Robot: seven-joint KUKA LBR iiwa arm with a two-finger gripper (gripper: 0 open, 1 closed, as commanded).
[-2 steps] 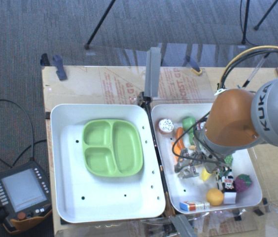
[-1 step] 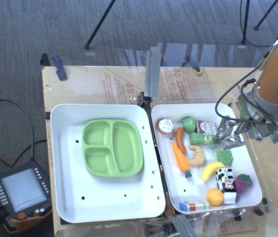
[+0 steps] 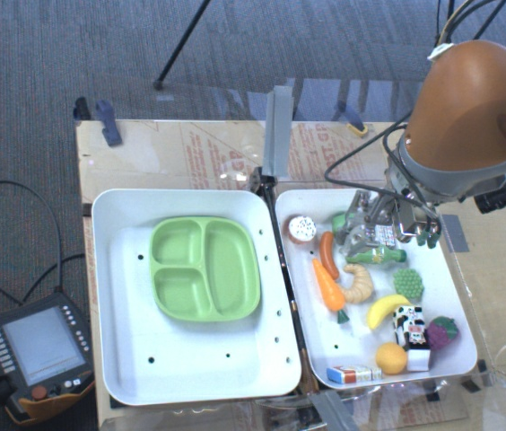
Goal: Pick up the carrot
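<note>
Gripper point(image 3: 388, 227) hovering over right bin point(image 3: 462, 303), up-right of carrot point(image 3: 328, 285); finger state unclear, cannot tell; carrot lying beside croissant point(image 3: 357, 283).

Tabletop point(image 3: 181, 155): brown surface, carries two shallow white bins side by side, touching. Left bin point(image 3: 118, 330) and right bin point(image 3: 459, 317) rest flat.

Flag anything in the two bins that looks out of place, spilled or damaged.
Nothing stands out. The toy foods lie loose in the right bin, the carrot whole beside the croissant. The green tray sits flat in the left bin, slightly askew. The claw hangs over the right bin's far end.
</note>
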